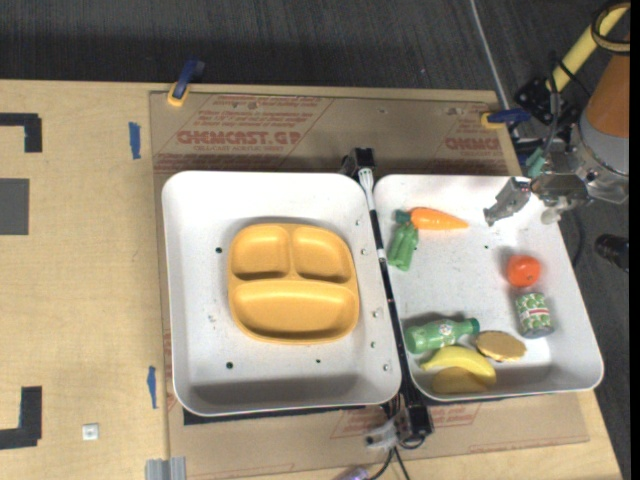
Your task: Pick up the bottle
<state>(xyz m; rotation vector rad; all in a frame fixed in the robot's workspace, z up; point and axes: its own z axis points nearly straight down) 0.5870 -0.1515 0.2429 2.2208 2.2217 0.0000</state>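
A green bottle [440,332] with a pale label lies on its side near the front of the right bin [575,298], touching a banana [462,365]. My gripper [524,206] hangs over the bin's back right corner, far behind and to the right of the bottle. It is open and there is nothing between the two fingers [499,206].
The right bin also holds an orange carrot [437,219], a small green item [402,245] by the left wall, a red tomato [523,269], a small can [534,313] and a brown cookie [500,345]. A yellow divided tray [292,278] sits in the left bin [190,268].
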